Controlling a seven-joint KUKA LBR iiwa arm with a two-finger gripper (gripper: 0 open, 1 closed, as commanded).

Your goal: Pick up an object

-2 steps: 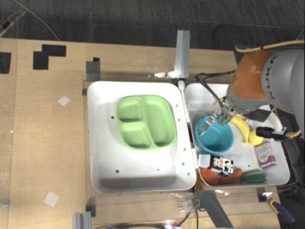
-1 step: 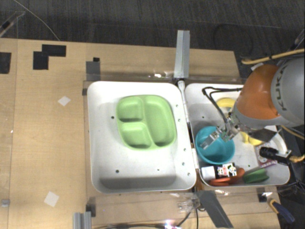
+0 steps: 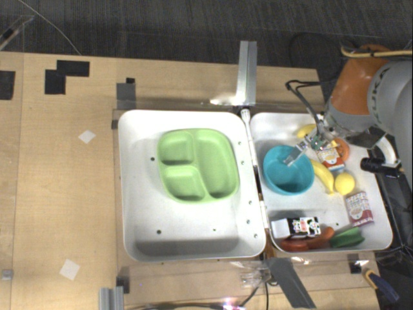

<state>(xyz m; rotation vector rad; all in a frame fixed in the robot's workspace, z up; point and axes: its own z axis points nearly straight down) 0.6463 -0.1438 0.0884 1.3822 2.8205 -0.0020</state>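
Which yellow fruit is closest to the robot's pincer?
The banana. It curves right beside the pincer and blue bowl; the round lemon sits farther off.

Two white bins sit side by side on the wooden bench. The left bin [image 3: 139, 192] holds a green divided plate [image 3: 195, 163], lying flat near the middle. The right bin [image 3: 271, 124] is crowded: a blue bowl [image 3: 288, 170], a banana [image 3: 322, 175] beside it, a lemon [image 3: 344, 183], a small can [image 3: 359, 206], a green pepper [image 3: 346, 238] and a black-and-white box [image 3: 295, 227] along the front edge. The grey arm [image 3: 374, 99] reaches in from the right, and its gripper [image 3: 298, 155] hangs over the bowl's rim.
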